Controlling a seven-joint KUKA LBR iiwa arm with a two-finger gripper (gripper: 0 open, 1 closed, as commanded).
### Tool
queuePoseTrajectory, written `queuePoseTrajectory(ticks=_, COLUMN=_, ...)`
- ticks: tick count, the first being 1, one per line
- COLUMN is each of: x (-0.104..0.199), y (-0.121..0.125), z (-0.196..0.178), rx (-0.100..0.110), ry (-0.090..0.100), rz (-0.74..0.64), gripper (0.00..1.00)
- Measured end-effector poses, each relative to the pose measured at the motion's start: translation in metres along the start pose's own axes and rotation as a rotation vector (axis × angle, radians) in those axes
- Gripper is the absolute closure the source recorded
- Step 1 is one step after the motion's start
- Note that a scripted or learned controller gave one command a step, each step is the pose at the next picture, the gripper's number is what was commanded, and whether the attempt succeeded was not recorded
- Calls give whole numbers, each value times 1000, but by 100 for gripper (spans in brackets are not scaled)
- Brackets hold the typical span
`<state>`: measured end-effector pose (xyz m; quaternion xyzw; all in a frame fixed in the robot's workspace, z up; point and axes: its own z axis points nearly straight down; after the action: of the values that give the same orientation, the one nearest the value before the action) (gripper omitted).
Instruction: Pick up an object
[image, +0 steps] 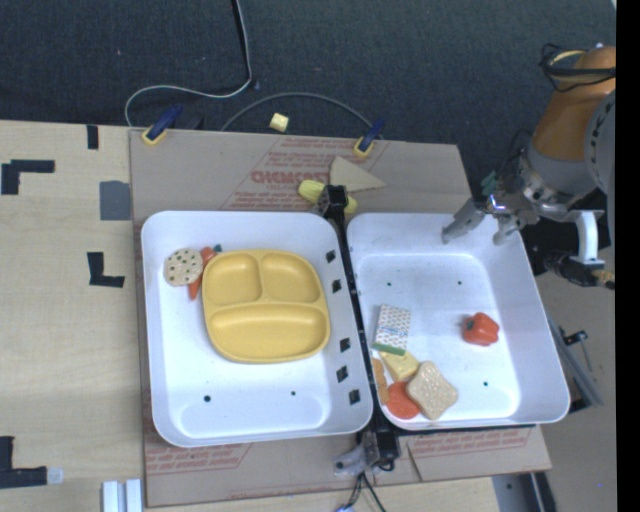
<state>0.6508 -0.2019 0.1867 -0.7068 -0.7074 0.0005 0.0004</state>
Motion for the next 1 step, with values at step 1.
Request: queuePoseTrajectory(ticks=1, x=-23, y=-57, z=106, rx=-1, ry=-1, rz=3, gripper=0)
